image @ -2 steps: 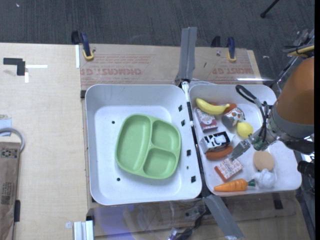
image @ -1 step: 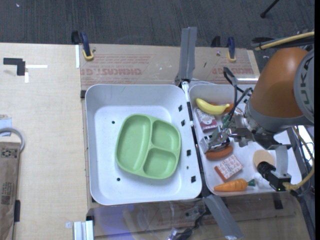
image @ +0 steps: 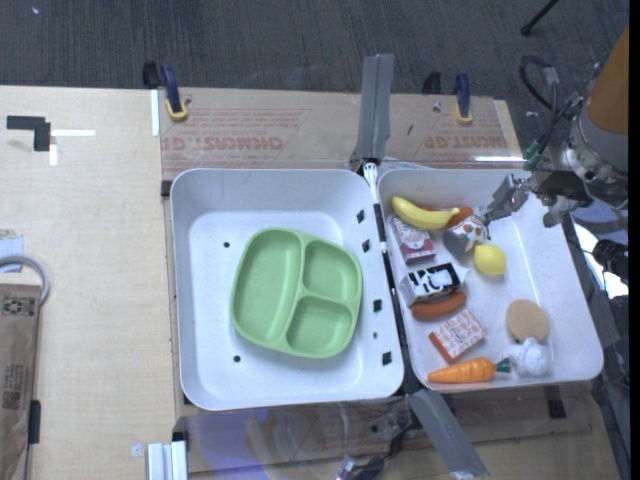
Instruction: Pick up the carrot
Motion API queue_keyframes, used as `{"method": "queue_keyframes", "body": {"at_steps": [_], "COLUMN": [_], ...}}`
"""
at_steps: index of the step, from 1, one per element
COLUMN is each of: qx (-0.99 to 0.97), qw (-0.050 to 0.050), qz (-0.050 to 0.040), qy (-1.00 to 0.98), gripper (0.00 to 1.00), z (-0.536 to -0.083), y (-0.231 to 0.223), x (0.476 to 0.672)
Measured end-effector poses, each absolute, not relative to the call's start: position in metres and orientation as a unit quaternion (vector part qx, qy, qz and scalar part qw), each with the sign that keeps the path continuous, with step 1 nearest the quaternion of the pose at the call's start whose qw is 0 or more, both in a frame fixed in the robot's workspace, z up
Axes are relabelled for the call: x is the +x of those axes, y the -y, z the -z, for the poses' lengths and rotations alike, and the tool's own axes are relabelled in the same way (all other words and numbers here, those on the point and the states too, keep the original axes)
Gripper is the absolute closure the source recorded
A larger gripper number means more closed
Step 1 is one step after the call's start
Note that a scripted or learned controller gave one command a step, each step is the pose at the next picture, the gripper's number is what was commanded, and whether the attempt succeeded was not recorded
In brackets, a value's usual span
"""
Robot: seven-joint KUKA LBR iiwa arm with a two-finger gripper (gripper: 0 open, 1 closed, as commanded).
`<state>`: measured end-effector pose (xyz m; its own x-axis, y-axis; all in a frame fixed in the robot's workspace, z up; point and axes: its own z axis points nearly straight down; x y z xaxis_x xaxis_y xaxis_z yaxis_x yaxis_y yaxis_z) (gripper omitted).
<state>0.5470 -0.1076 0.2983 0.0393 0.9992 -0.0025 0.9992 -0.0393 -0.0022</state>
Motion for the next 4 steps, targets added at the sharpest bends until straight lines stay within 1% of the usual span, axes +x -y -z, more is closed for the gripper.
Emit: {"method": "queue_keyframes", "body": {"at_steps": [1,2,3,4], "qx": [0.634,0.386,0.446,0.415], "qw": [0.0,0.002,0.0,0.0], "qz": [0.0011,0.0004,0.0005,0.0003], "qy": [-0.774,-0.923,-0.895,-0.91], "gripper": [0.0,0.0,0.0,0.0], "z": [-0.207,-0.273,-0.228,-0.192], "y": [0.057,0.106,0.066,0.073], "x": [0.659,0.632,0.65,0.619]}}
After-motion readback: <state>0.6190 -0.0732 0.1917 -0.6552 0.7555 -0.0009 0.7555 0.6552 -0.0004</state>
